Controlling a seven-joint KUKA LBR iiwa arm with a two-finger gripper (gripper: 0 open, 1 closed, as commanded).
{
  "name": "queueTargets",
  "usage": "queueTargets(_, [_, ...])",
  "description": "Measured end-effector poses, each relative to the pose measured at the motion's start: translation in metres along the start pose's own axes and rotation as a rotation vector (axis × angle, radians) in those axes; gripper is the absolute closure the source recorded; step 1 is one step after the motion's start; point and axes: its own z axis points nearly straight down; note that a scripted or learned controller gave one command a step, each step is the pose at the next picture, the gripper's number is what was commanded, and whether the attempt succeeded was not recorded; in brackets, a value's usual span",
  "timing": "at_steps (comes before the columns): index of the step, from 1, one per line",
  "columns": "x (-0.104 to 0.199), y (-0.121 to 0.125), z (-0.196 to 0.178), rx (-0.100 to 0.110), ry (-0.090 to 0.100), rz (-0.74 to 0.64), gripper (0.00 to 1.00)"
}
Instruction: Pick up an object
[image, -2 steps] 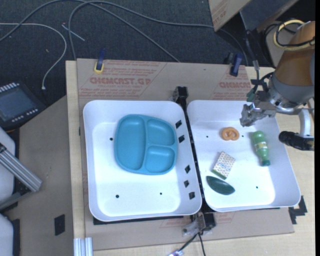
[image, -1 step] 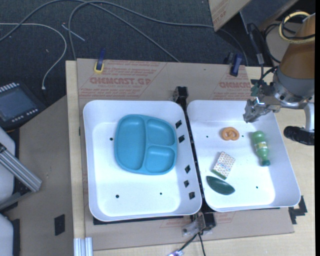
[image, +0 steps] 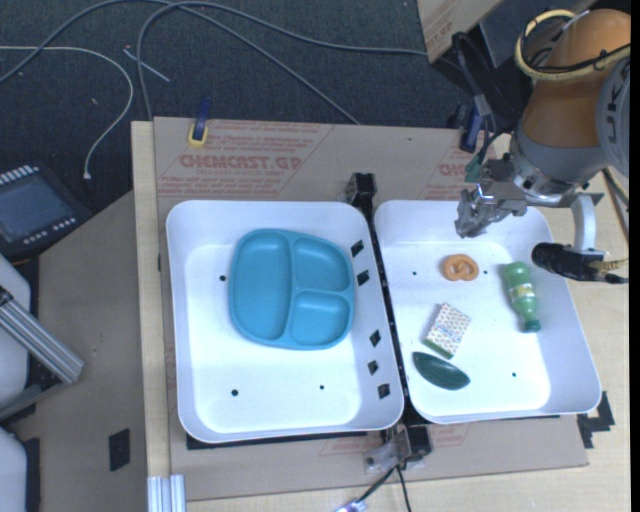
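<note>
The gripper (image: 478, 222) hangs over the right bin's (image: 570, 390) far edge; whether it is parted I cannot tell. An orange pretzel-like object (image: 461, 267) lies just beneath, nothing visibly held.

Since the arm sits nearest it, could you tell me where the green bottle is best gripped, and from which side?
Grip the green bottle across its wider body, coming straight down from above. It lies flat on the floor of the right bin, long axis running roughly up and down the view, so the claw would likely close best across its width, left to right.
</note>
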Motion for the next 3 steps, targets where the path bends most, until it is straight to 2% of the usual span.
queueTargets(1, [0.061, 0.01, -0.006, 0.001, 0.002, -0.002, 1.0])
queueTargets(2, [0.109, 0.012, 0.001, 0.005, 0.001, 0.0, 1.0])
queueTargets(3, [0.151, 0.025, 0.009, 0.002, 0.0, 0.001, 1.0])
